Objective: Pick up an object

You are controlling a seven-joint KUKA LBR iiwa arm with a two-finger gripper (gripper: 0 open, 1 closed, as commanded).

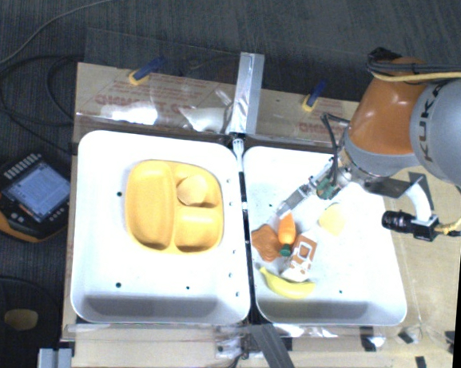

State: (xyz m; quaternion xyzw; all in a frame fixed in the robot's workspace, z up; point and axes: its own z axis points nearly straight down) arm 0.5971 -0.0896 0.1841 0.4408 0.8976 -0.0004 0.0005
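My gripper (286, 206) reaches down-left from the wrist into the right bin (366, 287), its tip just above a small pile of toy food. The pile holds an orange carrot (288, 227) with a green end, an orange-brown lump (265, 241), a white and orange carton (301, 256) and a yellow banana (287, 286) at the front. To the right of the pile lies a pale yellow piece (333, 220), below the wrist. Nothing can be seen held in the gripper.
The left bin (94, 271) holds a yellow divided tray (152, 208) with a round tan bun (191, 189) in its upper right compartment. A metal divider (243, 220) separates the bins. A black cylinder (403, 222) juts from the arm at the right.
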